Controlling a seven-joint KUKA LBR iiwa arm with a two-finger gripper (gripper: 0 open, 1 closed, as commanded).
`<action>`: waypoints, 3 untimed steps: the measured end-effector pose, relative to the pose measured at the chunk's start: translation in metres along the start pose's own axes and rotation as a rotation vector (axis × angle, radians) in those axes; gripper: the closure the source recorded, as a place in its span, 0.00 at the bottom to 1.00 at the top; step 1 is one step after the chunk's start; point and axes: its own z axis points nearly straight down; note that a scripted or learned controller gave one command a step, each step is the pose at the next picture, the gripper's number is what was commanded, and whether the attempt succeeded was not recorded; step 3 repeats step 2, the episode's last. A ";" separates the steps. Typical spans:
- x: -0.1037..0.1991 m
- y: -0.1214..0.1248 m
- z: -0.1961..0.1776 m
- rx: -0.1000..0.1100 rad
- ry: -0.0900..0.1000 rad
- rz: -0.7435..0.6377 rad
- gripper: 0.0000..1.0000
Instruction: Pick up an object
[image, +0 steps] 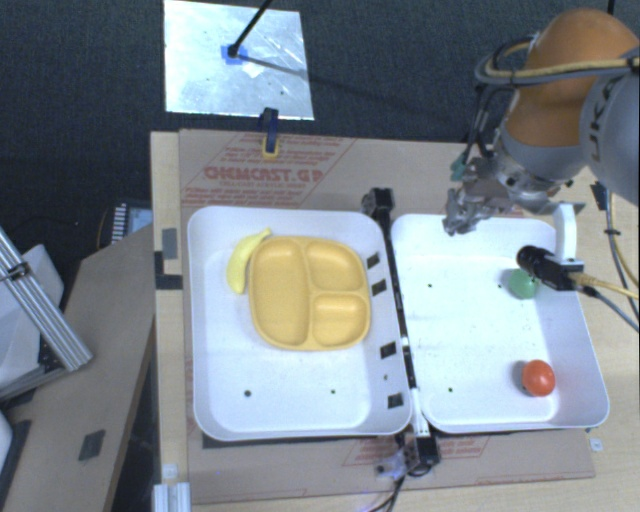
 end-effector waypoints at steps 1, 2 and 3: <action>0.055 0.019 0.006 0.000 0.000 0.000 1.00; 0.109 0.026 0.030 0.003 0.000 0.000 1.00; 0.109 0.026 0.030 0.003 0.000 0.000 1.00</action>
